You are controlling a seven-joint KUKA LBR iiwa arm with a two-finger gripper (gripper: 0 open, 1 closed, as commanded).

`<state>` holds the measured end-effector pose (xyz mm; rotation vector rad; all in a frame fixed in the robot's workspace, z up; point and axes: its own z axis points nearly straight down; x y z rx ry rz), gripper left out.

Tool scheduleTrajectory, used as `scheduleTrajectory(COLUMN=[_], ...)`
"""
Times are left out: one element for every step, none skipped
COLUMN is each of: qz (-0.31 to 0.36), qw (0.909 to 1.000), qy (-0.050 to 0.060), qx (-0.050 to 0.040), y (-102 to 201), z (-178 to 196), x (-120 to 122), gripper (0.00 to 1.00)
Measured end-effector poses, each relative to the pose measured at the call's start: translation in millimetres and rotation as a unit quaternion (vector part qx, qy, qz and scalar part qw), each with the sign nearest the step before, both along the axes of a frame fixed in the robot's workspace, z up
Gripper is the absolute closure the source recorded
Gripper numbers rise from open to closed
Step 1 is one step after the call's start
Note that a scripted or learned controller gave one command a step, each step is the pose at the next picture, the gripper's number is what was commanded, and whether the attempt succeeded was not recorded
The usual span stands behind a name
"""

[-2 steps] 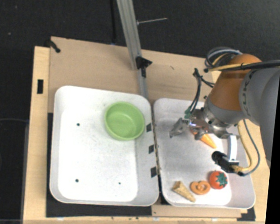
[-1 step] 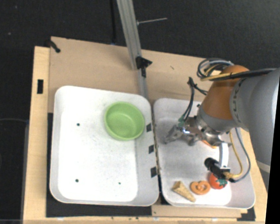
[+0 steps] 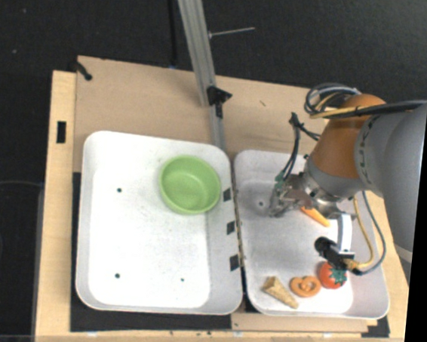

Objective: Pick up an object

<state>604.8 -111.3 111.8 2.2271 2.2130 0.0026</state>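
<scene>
gripper (image 3: 280, 204) low in right bin (image 3: 258, 285), far end, positioned for a pick; grasp state: cannot tell. candidates: bowl (image 3: 190, 185) in left bin (image 3: 110, 285); small items (image 3: 306, 285) at near right.

A light green round plastic bowl (image 3: 190, 185) sits in the speckled white shallow left bin (image 3: 104, 269). The white right bin (image 3: 366, 304) holds a tan wedge (image 3: 281, 291), an orange ring-shaped piece (image 3: 306, 285) and a red-orange tomato-like toy (image 3: 332, 276). The flat board worktop (image 3: 130, 97) is pale brown.
</scene>
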Motion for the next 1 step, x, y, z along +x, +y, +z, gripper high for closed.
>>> scheduleTrajectory(qz=[0.002], qw=[1.0], qy=[-0.001], qx=[0.0], y=[-2.3], z=[52.7], x=[-8.8], gripper=[1.0])
